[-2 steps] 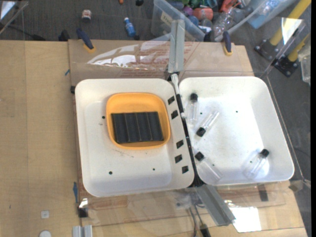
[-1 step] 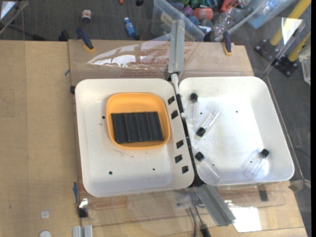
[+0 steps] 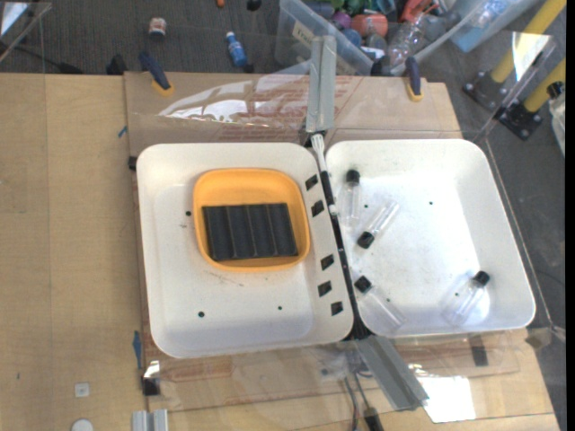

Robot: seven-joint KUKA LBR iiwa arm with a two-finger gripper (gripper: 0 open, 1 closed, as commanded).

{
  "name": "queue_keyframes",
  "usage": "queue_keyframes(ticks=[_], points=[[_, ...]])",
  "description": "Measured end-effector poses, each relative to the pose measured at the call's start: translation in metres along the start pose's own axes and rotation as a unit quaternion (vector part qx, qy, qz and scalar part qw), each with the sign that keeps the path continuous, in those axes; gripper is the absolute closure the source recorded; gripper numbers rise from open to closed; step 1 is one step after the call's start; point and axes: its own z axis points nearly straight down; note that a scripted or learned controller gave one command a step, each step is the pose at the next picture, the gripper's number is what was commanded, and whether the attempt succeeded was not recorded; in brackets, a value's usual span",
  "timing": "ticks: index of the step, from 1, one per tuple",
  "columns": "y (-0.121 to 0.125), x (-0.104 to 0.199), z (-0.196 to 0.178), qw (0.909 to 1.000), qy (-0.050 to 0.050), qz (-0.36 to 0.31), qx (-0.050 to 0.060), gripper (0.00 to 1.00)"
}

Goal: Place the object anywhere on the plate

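Note:
An orange, rounded-square plate [image 3: 247, 183] lies in the left white bin [image 3: 234, 321], toward its back. A dark grey ridged slab [image 3: 250, 232] rests flat on the plate, covering most of its middle and front. In the right white bin [image 3: 422, 164] lie several clear plastic bottles with black caps. One bottle [image 3: 349, 200] is by the divider, another [image 3: 379, 221] sits beside it, a third [image 3: 380, 305] lies near the front left, and one more bottle [image 3: 465, 299] is in the front right corner.
A black-tabbed divider [image 3: 328, 241] runs between the two bins. A metal bar [image 3: 321, 79] stands behind them over a taped sheet. A clear tote of colourful toys [image 3: 395, 7] sits at the back right on the floor.

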Motion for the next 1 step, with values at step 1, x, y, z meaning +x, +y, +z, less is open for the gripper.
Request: queue_keyframes(ticks=[1], points=[[-0.0017,-0.0065,0.0005,0.9872,-0.001,-0.159,-0.001,1.00]])
